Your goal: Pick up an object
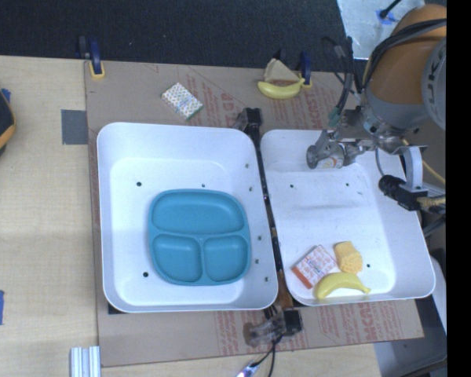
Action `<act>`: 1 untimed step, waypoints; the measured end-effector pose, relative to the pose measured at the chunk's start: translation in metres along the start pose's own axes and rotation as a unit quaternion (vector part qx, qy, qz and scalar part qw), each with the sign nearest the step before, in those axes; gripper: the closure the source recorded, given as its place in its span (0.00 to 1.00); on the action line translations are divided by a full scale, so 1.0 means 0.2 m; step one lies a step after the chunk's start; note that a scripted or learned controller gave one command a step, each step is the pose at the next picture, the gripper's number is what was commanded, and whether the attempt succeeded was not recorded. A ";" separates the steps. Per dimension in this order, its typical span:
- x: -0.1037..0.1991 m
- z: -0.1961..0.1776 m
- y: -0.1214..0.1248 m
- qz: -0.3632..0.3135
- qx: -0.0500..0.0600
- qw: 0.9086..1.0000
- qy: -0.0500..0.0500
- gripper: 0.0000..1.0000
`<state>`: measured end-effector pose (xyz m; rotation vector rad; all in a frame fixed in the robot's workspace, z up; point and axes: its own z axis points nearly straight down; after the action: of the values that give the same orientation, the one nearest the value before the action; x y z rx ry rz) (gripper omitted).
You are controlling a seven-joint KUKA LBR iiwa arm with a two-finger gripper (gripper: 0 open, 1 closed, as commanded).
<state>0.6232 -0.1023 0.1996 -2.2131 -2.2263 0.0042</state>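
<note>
From above, the arm [404, 61] leans in from the right, and its gripper [327, 157] hangs over the far end of the right bin [392, 218], close to the bin's back wall. I cannot tell whether the fingers are spread or pressed together; nothing shows between them. At the near end of that bin lie three small things huddled together: a banana [341, 286], a yellow block [348, 256] just behind it, and a red-and-white packet [314, 265] touching on the left. The left bin [118, 210] holds a blue divided plate [198, 236]. Beyond the bins, on the cardboard, sit another banana [279, 89] and a small patterned packet [181, 100].
</note>
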 end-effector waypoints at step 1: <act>0.21 -0.29 0.07 0.001 -0.001 1.000 0.000 1.00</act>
<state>0.6365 -0.0595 0.2584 -2.2157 -2.2249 0.0016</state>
